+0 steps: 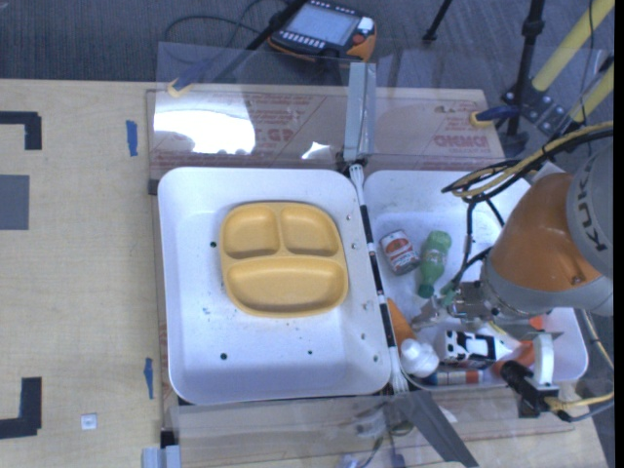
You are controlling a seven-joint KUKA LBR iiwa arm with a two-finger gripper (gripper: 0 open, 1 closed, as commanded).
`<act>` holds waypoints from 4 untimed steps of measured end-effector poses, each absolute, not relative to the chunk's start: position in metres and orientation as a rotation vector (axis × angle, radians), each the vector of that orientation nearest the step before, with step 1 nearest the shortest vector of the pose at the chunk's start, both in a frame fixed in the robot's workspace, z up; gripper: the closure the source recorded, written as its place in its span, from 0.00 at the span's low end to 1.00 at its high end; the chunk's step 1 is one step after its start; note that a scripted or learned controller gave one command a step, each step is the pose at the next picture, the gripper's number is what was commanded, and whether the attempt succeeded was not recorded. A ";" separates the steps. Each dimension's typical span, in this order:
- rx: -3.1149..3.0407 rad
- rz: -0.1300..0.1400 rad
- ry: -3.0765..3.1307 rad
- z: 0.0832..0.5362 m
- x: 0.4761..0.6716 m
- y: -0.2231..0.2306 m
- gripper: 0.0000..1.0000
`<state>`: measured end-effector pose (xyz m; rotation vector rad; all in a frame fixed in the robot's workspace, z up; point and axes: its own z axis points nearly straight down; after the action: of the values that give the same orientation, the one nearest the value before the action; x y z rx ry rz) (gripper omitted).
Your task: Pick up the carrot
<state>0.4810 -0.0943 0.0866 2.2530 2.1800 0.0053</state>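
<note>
The carrot is a small orange piece lying against the left wall of the right bin, near the divider. My gripper hangs low over the middle of the right bin, just right of the carrot and apart from it. The grey arm with its orange band covers the bin's right half. Nothing shows in the gripper's hold.
A small can and a green bottle lie behind the gripper. A white round object and a marker-like stick sit at the bin's front. The left bin holds a yellow divided plate. Cables loop above the arm.
</note>
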 end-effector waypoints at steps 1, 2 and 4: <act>2.252 0.009 2.175 0.097 0.482 -0.094 1.00; 2.033 0.001 2.393 0.184 0.480 -0.032 1.00; 1.836 0.000 2.547 0.291 0.480 -0.135 1.00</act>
<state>0.4802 -0.1354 0.2911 1.8356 2.5469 0.0002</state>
